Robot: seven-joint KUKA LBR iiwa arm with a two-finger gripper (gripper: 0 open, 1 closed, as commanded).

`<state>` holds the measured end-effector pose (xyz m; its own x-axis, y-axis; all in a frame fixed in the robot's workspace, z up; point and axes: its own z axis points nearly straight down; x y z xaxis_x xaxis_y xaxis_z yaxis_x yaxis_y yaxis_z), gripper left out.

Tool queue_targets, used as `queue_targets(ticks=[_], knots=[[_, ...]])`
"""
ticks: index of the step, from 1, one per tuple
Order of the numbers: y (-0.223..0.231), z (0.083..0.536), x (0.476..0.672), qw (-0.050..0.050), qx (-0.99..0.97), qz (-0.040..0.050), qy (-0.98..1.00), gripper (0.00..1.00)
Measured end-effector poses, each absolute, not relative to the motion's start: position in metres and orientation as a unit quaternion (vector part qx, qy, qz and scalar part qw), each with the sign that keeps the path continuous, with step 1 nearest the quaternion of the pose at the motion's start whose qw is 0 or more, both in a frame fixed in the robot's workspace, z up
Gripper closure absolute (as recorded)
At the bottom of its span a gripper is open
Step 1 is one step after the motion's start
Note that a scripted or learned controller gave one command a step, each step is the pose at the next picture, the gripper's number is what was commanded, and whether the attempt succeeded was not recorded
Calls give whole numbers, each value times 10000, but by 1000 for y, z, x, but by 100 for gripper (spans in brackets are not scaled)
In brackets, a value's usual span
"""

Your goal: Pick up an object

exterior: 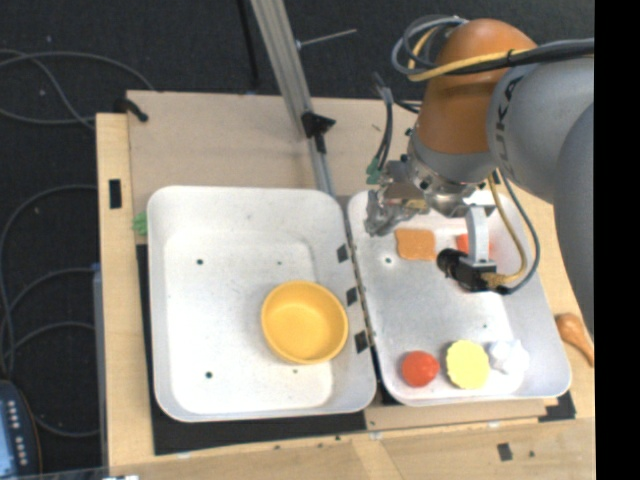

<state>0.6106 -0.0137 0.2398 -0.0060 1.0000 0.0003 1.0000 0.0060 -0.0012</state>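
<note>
Looks like a robotics lab from my feed. I see a plywood bench (pixel 230 143) on black floor, loose cables (pixel 40 78) trailing left, an aluminium strut (pixel 285 58) rising over two white bins (pixel 190 238), and the grey-orange arm (pixel 480 78) with exposed wiring.

Gripper (pixel 378 218) hangs over the right bin (pixel 440 308)'s far left corner, just beside an orange block (pixel 415 244). Near edge: red ball (pixel 420 368), yellow disc (pixel 467 364), side by side. Yellow bowl (pixel 304 321) sits in the left bin (pixel 220 268).
</note>
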Motion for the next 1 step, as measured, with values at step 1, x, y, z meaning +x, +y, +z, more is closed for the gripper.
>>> queue_targets(ticks=[1], knots=[[36,250,599,10,-7041,-12,-7101,100]])
